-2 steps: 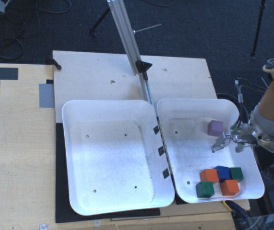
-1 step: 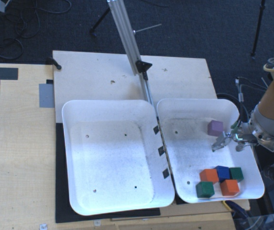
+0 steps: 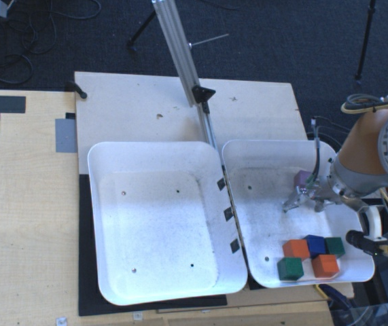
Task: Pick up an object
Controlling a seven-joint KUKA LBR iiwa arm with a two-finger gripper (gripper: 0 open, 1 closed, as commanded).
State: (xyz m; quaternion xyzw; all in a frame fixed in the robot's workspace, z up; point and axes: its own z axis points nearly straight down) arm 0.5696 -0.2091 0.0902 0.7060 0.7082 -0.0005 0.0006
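My gripper (image 3: 304, 204) hangs low over the middle of the right bin (image 3: 261, 161), on the grey arm with its orange band (image 3: 362, 145) reaching in from the right. Its fingers stand apart and open, with nothing between them. A small purple object (image 3: 304, 178) lies just behind the gripper, partly hidden by it. Several blocks cluster in the bin's near right corner: an orange one (image 3: 295, 248), a blue one (image 3: 314, 243), a dark green one (image 3: 335, 246), a second orange one (image 3: 325, 266) and a green one (image 3: 290, 269).
The left bin (image 3: 105, 182) sits beside the right one, with small black clips (image 3: 228, 213) along the shared rim. A slanted metal rail (image 3: 180, 53) rises behind the bins. Cables hang by the arm at the right edge.
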